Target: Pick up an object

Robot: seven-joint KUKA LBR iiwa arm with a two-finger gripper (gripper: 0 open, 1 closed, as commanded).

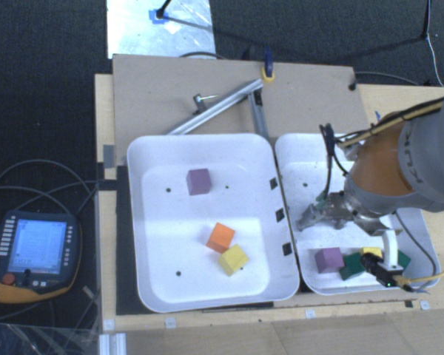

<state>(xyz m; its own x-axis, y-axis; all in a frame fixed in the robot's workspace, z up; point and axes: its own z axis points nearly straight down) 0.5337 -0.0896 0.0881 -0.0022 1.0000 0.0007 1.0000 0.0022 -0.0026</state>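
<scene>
Near edge of bench (207,331), bare wood, then two white bins side by side.

Left bin (144,198): purple cube (198,181) toward the far side; orange cube (220,237) and yellow cube (233,259) nearer, touching corner to corner. All three lie free, well apart from the arm.

Right bin (296,161): second purple block (328,259) at the near side, with a green block (351,267) just beside it on the right. A small yellow piece (371,252) shows next to the green one, partly hidden under the arm's fittings. A further green patch right of the white bracket may be another block; too covered to tell.

Arm (422,161): grey, orange band, reaching in from the right over the right bin, cables trailing along it.

Gripper (316,214): grey metal, pointing left, sitting over the bare floor of the right bin, just beyond the purple block on its far side. Fingers seem drawn close, though their gap is too small and blurred to judge. Nothing is seen between them; contact with the bin floor cannot be told.

Step in hand, as judged: approach or positioning, no object taken yet. Nearest candidate is the purple block in the right bin. Next move calls for bringing the gripper nearward over that block, fingers spread enough to straddle it, then descending and closing. The green neighbour crowds one side.

Left of bench: teach pendant (33,254) on dark floor.
</scene>
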